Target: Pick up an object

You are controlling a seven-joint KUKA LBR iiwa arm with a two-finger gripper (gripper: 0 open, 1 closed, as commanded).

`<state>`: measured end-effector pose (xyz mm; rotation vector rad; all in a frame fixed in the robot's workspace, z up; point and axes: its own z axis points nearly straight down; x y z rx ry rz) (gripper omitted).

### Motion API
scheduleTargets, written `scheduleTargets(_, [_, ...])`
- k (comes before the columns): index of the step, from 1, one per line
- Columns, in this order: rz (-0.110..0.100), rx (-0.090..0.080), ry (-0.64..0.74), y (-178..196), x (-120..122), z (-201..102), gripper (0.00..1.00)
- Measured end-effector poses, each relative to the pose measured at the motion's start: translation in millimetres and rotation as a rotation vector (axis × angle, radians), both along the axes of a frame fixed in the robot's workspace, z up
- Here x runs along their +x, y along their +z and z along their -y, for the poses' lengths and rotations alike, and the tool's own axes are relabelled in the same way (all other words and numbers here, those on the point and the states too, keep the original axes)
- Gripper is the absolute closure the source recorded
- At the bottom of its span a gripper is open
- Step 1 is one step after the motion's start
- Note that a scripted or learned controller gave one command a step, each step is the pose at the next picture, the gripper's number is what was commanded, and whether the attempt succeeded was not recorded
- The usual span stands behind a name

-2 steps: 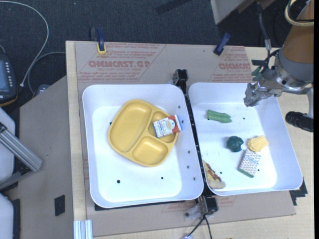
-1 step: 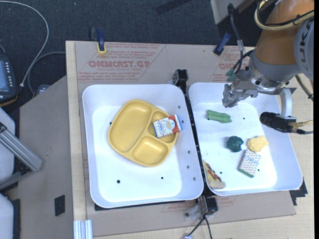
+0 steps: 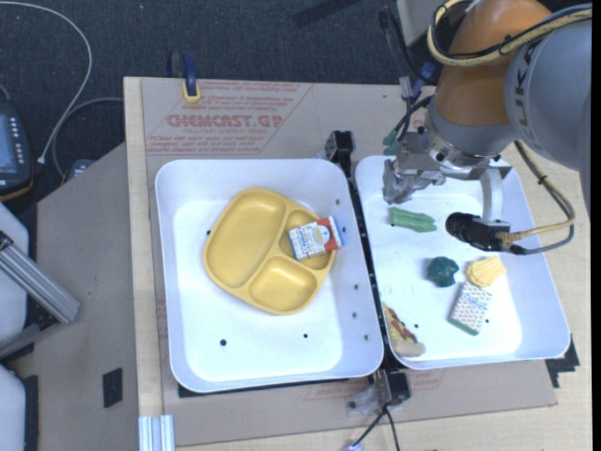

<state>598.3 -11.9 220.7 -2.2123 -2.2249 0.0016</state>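
Even bright light (soft shadows)

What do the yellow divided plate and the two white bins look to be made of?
Yellow divided plate: probably moulded plastic, smooth with a soft sheen and rounded compartment ridges. Left bin and right bin: seemingly thin formed plastic, glossy white, with rounded corners and a raised rim.

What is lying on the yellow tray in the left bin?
A small carton lies on the yellow tray, across its right-hand compartments near the rim. The tray surface under the carton is covered.
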Motion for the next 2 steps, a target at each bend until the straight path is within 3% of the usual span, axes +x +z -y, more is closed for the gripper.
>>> scheduleTargets(1, [0.007,-0.001,0.000,11.7,10.8,-53.6,1.00])
scheduleTargets(2, [0.005,-0.001,0.000,-0.7,24.3,-103.8,1.00])
